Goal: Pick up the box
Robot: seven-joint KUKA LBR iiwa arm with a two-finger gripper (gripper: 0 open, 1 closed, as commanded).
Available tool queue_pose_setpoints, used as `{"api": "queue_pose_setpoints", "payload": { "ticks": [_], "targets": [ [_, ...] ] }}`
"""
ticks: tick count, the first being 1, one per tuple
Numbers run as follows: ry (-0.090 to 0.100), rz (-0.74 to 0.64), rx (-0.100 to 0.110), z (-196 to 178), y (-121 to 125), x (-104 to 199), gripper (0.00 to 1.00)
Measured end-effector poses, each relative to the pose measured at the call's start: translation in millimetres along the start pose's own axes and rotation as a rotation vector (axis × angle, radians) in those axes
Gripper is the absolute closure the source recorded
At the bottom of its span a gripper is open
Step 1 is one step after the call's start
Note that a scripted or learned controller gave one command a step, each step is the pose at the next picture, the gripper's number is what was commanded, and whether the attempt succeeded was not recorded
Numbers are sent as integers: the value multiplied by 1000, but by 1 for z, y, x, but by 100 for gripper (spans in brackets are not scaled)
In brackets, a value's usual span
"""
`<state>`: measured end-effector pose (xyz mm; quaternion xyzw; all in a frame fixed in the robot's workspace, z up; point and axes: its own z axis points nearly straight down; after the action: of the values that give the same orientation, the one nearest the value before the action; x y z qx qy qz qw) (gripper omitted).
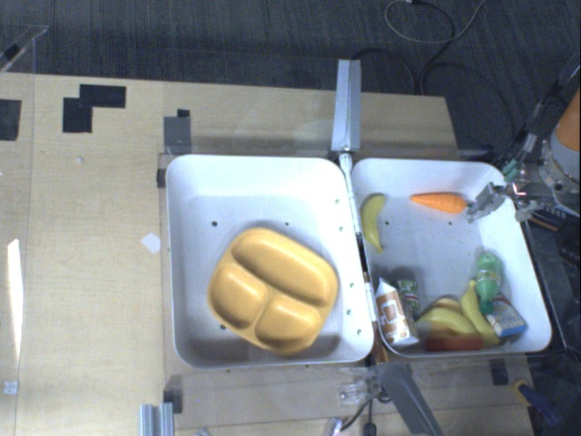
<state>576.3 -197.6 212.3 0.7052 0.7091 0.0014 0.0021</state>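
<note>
A small blue, white and red box (507, 319) lies in the front right corner of the right bin (454, 243), pressed against yellow bananas (458, 314) and a green bottle (487, 275). A white and brown carton (392, 312) lies at the bin's front left beside a small can (408, 293). My gripper (506, 204) hovers over the back right edge of the right bin, well behind the box and just right of an orange carrot (438, 203). Its fingers look spread apart, with nothing between them.
A green-yellow banana (373, 219) lies by the divider (348, 116) between the bins. A large yellow bread-shaped object (272, 288) sits in the left bin (195, 243). Cables run across the dark floor behind the bench.
</note>
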Motion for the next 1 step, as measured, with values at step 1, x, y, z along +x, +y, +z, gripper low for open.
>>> {"api": "queue_pose_setpoints", "payload": {
  "ticks": [1],
  "targets": [
    [1,-63,2,77,-4,87,0]
  ]
}}
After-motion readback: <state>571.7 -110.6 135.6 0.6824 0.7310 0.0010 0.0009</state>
